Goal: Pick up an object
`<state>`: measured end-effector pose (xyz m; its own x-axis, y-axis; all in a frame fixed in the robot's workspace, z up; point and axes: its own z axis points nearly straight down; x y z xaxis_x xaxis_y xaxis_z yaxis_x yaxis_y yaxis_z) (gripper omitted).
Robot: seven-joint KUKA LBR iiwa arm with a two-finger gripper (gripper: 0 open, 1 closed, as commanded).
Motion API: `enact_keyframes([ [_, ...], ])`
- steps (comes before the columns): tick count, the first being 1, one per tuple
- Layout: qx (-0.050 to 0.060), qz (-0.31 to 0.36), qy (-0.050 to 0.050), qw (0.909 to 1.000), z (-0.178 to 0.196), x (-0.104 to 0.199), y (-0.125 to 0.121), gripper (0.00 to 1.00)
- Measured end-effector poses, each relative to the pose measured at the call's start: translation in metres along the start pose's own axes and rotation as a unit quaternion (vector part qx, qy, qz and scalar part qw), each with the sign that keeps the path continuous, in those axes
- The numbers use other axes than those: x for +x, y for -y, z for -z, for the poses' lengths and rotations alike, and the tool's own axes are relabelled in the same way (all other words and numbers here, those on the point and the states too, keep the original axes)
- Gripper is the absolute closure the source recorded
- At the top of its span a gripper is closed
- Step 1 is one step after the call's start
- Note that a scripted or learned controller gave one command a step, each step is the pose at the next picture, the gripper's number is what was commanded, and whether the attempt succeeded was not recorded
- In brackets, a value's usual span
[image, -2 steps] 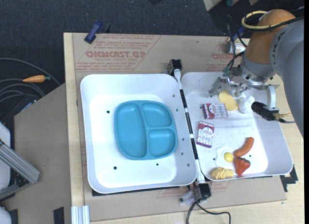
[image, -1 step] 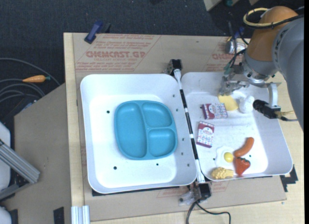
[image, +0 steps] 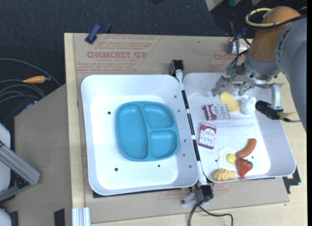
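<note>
Over the right bin's [image: 280,144] far end, the hand [image: 237,87] sits low just above a yellow lemon-shaped toy [image: 229,101]; whether it is wide or narrow cannot be told. Nearer lie two small cartons [image: 208,135], a sausage [image: 245,148] and corn [image: 224,174]. On the desk [image: 146,54], the left bin [image: 92,118] holds a blue divided plate [image: 146,130].

End effector [image: 234,89] apparently over yellow lemon [image: 230,101] in right bin [image: 282,144]

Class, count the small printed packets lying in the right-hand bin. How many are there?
2: a packet near the bin's middle, and a second packet just below it, nearer the divider. Others may be hidden under the arm.
</note>
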<state>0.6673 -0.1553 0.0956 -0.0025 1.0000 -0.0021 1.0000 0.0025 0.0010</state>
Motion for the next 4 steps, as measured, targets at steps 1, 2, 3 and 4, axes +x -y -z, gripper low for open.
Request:
enact_keyframes([
  [1,0.001,-0.001,-0.001,1.0000,-0.011,-0.006,0.001,0.00],
  [2,0.000,0.000,0.000,1.0000,0.000,-0.006,0.000,1.00],
  [3,0.000,0.000,0.000,1.0000,0.000,-0.006,0.000,0.00],
  [4,0.001,-0.001,-0.001,1.0000,-0.011,-0.013,0.001,0.00],
])
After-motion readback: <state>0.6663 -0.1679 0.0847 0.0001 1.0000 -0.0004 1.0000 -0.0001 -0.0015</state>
